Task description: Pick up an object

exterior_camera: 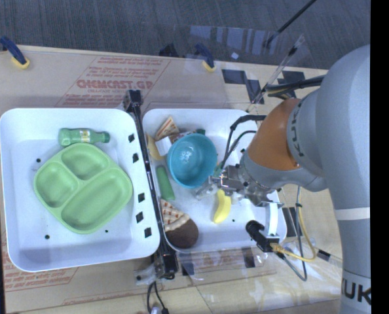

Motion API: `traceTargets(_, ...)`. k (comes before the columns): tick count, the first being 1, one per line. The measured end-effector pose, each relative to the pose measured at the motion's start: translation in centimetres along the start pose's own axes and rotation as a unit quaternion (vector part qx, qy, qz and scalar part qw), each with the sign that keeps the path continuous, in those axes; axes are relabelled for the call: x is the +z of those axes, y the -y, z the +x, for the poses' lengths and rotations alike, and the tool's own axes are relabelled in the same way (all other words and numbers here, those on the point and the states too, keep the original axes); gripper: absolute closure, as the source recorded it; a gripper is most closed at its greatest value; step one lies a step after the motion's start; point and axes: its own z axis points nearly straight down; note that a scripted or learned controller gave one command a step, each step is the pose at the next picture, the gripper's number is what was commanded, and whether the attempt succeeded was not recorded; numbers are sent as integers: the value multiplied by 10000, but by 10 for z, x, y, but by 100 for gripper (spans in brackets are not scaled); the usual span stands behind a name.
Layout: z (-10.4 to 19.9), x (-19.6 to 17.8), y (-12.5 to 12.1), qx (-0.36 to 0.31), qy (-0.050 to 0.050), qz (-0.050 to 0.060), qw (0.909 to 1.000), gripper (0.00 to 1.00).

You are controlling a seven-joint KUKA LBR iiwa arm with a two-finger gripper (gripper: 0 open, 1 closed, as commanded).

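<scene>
My gripper (222,183) hangs low in the right bin (247,120), between the blue bowl (191,159) and a small yellow banana (221,209). It sits right at the bowl's right rim and just above the banana's upper end. The grey wrist and orange band (273,139) cover the bin's right side. Nothing can be seen held in the gripper.
The right bin also holds a green stick-shaped item (165,183), a brown waffle-topped piece (178,227) at the front and a sandwich-like wedge (166,129) at the back. In the left bin (14,195) lie a green divided plate (83,187) and a green bottle (83,136).
</scene>
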Motion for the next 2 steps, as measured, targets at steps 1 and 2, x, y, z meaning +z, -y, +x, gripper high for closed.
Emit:
traceTargets(1,0,-12,-2,-40,-2,5,10000,100)
traceTargets(2,43,-86,12,1230,9,-42,9924,100)
